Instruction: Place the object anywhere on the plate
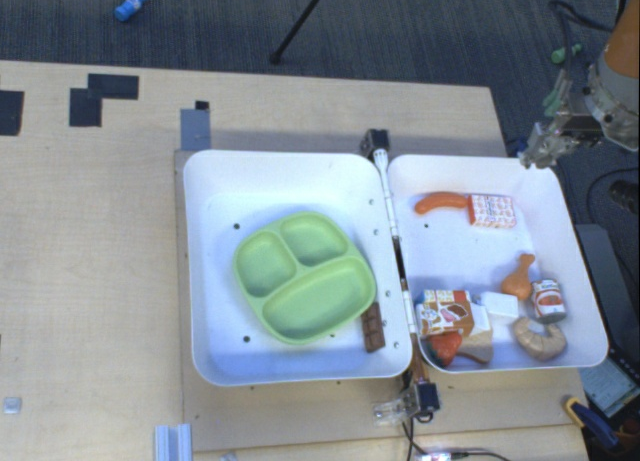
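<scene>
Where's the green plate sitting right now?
The green plate lies in the left bin, about centred, with a brown bar against its lower right edge.

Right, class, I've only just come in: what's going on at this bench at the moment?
A robot arm is meant to put an object on the green plate, which lies in the left bin with a small brown bar beside its rim. The toy foods, among them an orange sausage and a small can, lie in the right bin. The gripper sits above that bin's far right corner, with nothing seen in it. No object is on the plate yet.
</scene>
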Robot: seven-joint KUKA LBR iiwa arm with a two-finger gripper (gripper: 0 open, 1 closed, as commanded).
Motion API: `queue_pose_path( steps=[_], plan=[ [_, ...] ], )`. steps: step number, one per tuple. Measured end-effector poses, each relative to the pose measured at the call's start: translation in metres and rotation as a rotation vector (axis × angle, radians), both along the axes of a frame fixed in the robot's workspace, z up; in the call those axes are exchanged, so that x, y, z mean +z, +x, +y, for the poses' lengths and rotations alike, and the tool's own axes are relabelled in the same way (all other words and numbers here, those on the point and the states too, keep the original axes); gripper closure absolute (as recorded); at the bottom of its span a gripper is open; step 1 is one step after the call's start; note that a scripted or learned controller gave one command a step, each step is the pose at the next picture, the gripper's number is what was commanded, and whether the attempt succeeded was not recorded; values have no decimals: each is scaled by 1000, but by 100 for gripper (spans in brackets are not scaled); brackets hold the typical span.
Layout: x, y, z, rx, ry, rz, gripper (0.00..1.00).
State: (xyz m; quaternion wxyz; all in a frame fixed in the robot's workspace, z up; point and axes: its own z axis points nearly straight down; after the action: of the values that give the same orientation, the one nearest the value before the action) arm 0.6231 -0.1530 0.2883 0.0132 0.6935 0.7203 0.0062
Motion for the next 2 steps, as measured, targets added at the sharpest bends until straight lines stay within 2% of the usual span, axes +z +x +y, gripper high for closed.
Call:
queue_pose_path(
  steps=[1,2],
  plan=[
    [0,0,0,0,0,1,0],
    [11,1,0,5,-2,-4,100]
  ],
)
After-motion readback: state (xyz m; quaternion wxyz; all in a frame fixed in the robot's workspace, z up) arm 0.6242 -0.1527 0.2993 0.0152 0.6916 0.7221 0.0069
